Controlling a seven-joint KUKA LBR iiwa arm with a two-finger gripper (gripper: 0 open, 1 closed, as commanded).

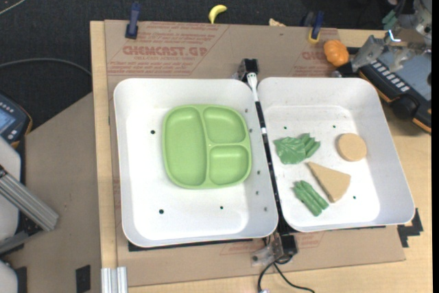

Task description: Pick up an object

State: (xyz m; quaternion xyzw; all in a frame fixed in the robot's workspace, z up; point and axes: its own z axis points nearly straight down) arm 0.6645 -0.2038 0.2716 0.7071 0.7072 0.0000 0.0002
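Four food pieces (319, 171), one tray (206, 146)

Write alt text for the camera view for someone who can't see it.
Two shallow white bins sit side by side on a bench: the left bin holds a green divided plate, the right bin a leafy green piece, a tan disc, a tan wedge and green bean pods. The arm's gripper hangs at the upper right, beyond the bins.

Plastic in my bins, board beneath

I see two smooth, faintly glossy white plastic bins (130, 168), a matt green plastic divided plate (206, 145), matt foam-like food pieces (331, 180), all on dull brown printed cardboard (178, 51).
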